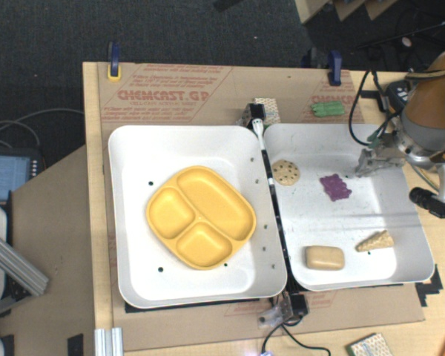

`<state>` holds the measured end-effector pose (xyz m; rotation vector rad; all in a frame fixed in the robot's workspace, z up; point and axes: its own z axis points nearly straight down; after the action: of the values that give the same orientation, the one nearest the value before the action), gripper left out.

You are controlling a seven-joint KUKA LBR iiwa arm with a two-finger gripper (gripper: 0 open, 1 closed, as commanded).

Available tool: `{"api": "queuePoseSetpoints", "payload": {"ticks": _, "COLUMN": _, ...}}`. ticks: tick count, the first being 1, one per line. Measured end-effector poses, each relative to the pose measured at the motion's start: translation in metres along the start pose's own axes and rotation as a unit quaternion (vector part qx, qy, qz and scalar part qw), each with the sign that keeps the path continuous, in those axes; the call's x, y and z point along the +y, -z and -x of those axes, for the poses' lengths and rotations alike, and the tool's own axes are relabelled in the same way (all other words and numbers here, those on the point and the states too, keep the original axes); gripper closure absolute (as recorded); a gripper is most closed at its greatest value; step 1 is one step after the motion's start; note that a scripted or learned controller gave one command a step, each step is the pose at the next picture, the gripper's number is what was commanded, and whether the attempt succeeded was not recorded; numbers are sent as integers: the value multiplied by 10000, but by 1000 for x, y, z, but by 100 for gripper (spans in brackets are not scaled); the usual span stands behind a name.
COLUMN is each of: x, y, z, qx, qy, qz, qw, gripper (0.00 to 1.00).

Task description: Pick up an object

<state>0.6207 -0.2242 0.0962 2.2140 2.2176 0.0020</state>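
Observation:
The right bin (400,273) holds several small objects. A round speckled cookie (285,172) lies near its left wall, and a purple lumpy piece (335,186) sits in the middle. A tan oblong block (325,257) rests at the front, with a tan wedge (375,241) to its right. My gripper (366,162) hangs low over the bin's back right part. It is a little right of and behind the purple piece, and apart from it. I see nothing held in it.
A yellow divided plate (199,216) lies in the left bin (133,154). A green item (328,110) lies on the bench behind the right bin. Black cables (356,102) loop near the arm (430,113). Clamps stand at the bench's back edge.

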Motion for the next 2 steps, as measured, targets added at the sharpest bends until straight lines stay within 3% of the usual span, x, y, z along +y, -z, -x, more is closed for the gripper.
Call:
{"api": "queuePoseSetpoints", "payload": {"ticks": 1, "x": 1, "y": 10, "z": 0, "qx": -12, "qy": 5, "qz": 13, "qw": 10000, "gripper": 100}}
{"api": "queuePoseSetpoints", "payload": {"ticks": 2, "x": -16, "y": 37, "z": 0, "qx": 19, "qy": -10, "qz": -26, "qw": 10000, "gripper": 100}}
